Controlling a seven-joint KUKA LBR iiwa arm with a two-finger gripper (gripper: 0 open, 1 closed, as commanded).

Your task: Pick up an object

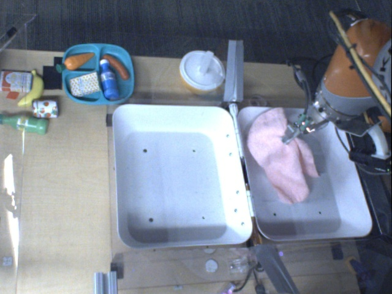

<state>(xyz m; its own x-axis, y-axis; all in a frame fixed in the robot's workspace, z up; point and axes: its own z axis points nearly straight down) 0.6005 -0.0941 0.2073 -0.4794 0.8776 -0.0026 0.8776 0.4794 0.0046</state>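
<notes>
Camera view: claw (pixel 293 133) over pink cloth (pixel 280 153); no readable labels.

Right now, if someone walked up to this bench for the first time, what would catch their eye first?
Probably the crumpled pink cloth lying in the right-hand shallow white bin, with the grey arm's two-finger gripper down at its upper edge. Next, the bright blue divided plastic tray of toy food at the bench's far left corner, and the round yellow lidded tub behind the bins.
</notes>
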